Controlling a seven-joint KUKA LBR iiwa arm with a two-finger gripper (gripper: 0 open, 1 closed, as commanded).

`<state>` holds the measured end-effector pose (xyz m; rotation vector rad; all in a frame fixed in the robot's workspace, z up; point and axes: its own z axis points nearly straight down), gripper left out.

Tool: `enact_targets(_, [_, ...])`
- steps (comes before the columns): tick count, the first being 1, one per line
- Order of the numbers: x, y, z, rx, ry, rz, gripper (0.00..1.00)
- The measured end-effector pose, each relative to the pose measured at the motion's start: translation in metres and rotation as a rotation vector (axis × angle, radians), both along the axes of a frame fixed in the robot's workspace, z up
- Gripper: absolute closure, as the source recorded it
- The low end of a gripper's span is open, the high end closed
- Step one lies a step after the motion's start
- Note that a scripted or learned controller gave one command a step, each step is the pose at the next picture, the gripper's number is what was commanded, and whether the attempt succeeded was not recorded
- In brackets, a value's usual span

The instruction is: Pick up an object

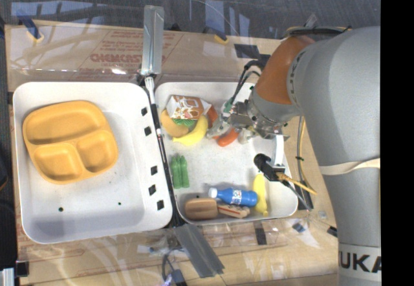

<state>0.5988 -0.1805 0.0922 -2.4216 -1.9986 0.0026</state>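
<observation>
1. Arm (336,103): enters from the right side of the bench, over the right bin (213,171). Orange band (278,77) sits above the bin's far right corner.

2. Gripper (228,121): positioned over the far half of the right bin, approx. mid-width, pointing toward the divider between the bins. Open/closed state: cannot tell; the wrist hardware blocks the view. No grasp confirmed.

3. Task obj.: orange-red item (226,138), on the right bin floor, just beside the gripper on its near side. Contact vs. gap betw. the two: cannot tell.

4. Other contents, right bin:
- Printed carton (186,109), far left corner, tilted.
- Yellow curved piece (191,132), touching the carton's near edge, next to the left wall.
- Green item (179,171), along the left wall, approx. mid-length.
- Brown block (200,208), near left corner, against the near wall.
- Blue bottle (236,196), lying on its side, white cap toward the left, just beside the brown block.
- Small yellow item (260,191), near right corner, touching the bottle's base end.

5. Left bin (84,204): holds one yellow divided tray (68,142) w/ three compartments, in the far left part of the bin. Tray is well apart from the gripper.
</observation>
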Motion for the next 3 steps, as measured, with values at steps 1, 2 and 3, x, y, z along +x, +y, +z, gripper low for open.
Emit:
enact_targets(1, [-0.055, -0.025, 0.004, 0.002, 0.001, 0.153, 0.0])
enact_targets(2, [0.014, -0.01, 0.0, 0.0, -0.001, -0.067, 0.0])
enact_targets(3, [0.058, 0.048, 0.0, 0.001, 0.002, -0.205, 0.0])
